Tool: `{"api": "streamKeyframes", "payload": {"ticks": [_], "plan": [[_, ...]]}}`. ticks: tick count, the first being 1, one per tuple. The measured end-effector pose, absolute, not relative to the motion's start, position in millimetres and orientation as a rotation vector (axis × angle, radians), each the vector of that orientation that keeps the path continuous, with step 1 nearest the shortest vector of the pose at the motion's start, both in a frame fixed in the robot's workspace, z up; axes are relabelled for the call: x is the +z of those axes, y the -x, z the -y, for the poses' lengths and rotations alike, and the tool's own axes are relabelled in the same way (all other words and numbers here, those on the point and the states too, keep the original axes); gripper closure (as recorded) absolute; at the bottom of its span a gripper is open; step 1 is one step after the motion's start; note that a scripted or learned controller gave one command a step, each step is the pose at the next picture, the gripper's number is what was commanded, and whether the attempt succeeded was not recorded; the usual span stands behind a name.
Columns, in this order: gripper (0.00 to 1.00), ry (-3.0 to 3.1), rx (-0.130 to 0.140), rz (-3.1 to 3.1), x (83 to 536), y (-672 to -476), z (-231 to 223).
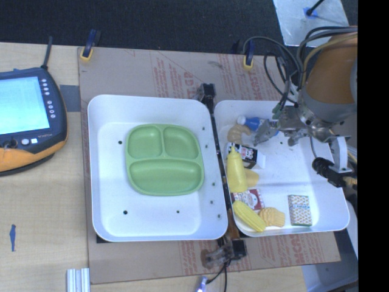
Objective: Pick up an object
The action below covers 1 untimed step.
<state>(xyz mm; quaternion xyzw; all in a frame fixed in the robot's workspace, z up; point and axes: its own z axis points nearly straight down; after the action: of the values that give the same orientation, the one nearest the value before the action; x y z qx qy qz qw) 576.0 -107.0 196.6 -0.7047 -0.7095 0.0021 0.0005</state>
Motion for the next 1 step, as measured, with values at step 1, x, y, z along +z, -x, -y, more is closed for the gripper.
{"api": "streamKeyframes", "payload": {"ticks": [1], "plan": [[0.0, 2.223, -0.011, 2.23, 110.7, -585.4, 97.1]]}}
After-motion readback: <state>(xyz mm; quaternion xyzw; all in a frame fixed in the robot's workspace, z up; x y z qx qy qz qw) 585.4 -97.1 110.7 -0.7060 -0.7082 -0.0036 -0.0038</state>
